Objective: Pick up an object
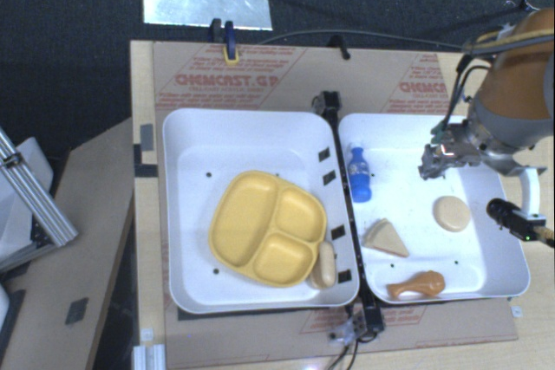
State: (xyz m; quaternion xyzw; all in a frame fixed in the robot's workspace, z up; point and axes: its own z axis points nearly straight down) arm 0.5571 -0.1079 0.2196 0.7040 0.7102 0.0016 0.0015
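The gripper (431,166) hung over the upper right part of the right bin (512,273), at the end of the grey arm (512,91) with its orange band, which reached in from the right. How it stood open or closed could not be told, as the dark hardware merged there, and nothing showed clearly held in it. Below and just right of it lay a round beige bun (452,213), apart from the gripper. A blue bottle (359,173) lay near the left wall of that bin, close to the divider between the bins. Toward the near side rested a tan wedge like a slice of bread (385,238), and below it, near the front rim, an orange-brown drumstick (417,284). The left bin (186,143) held a yellow divided tray (267,227), tilted at an angle, and a pale bread roll (325,264) lay touching the tray's lower right corner.
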